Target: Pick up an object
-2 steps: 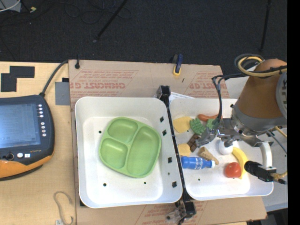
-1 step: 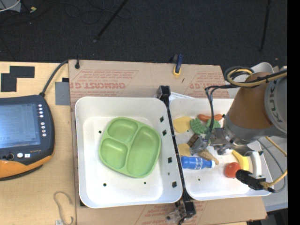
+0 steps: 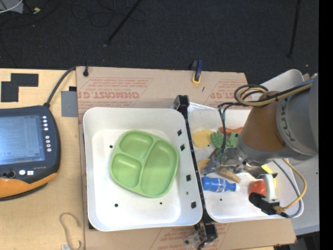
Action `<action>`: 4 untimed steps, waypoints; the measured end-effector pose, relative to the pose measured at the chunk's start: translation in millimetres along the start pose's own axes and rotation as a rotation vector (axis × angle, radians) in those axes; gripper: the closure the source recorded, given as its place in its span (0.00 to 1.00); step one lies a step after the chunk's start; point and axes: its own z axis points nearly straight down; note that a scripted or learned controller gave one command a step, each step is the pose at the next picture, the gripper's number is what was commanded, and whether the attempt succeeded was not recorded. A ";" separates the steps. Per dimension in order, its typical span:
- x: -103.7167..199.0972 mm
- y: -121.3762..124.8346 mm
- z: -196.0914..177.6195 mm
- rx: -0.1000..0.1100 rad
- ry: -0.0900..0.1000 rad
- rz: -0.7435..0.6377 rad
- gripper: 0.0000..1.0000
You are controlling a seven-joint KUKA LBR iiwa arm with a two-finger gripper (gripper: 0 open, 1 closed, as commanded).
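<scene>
1. The tool (image 3: 227, 163) is seen low in the right bin (image 3: 244, 215), at the end of the grey arm (image 3: 296, 121) with its orange band (image 3: 260, 132). Its tip is lost among the clutter, so whether it is released or clenched cannot be told, and nothing can be claimed as grasped.
2. The objects to be picked lie in a tight pile beneath and around the tool: a blue bottle (image 3: 217, 184) just in front of it, a yellow piece (image 3: 202, 137) toward the bin's divider, a green item (image 3: 229, 139) beside that, and some brownish pieces (image 3: 225, 172) directly under the tip.
3. A single target should be chosen. The blue bottle is judged the best candidate, since it lies partly apart from the heap with clear bin floor along its near side.
4. The closing should be made across the bottle's narrow body, not its length, so that rolling is limited.
5. The lift should be taken straight up and slowly, because neighbouring pieces touch one another and may be dragged along.
6. The left bin (image 3: 99, 202), holding a green divided plate (image 3: 144, 163), lies well apart and need not be entered.
</scene>
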 end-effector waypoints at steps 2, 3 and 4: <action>-2.2 -1.2 -1.8 0.013 0.007 0.015 1.00; -6.4 -2.2 -43.7 0.007 0.006 0.011 1.00; -8.8 5.0 -104.8 0.004 0.006 0.001 1.00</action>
